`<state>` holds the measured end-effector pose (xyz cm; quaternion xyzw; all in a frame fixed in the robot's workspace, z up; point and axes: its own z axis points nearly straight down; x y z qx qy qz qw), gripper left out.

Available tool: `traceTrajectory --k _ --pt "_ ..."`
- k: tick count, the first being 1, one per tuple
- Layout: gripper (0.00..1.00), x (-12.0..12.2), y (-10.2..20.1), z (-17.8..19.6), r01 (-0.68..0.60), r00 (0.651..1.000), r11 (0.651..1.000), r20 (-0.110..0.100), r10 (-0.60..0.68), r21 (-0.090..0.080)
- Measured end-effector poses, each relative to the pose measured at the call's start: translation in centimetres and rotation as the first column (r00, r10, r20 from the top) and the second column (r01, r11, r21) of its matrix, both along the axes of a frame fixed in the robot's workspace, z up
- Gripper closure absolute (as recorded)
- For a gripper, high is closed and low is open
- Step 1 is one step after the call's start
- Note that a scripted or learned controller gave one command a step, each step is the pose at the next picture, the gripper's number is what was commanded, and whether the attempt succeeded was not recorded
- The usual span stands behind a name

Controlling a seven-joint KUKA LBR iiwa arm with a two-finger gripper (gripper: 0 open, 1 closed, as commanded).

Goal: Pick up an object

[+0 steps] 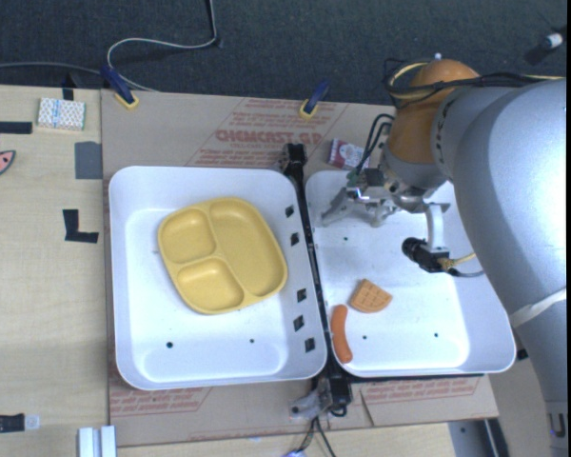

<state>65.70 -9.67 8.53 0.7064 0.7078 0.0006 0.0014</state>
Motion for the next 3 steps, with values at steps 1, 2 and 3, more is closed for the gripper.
traceTrajectory --k 1,2,3 --pt "1.00 0.0 -0.1 1.0 -0.001 1.000 1.000 0.000 0.001 -0.003" --pt "0.00 0.0 -0.1 1.0 -0.001 1.000 1.000 -0.001 0.001 -0.003" --pt "0.00 -3.5 0.2 0.0 0.001 1.000 1.000 -0.001 -0.001 -0.001"
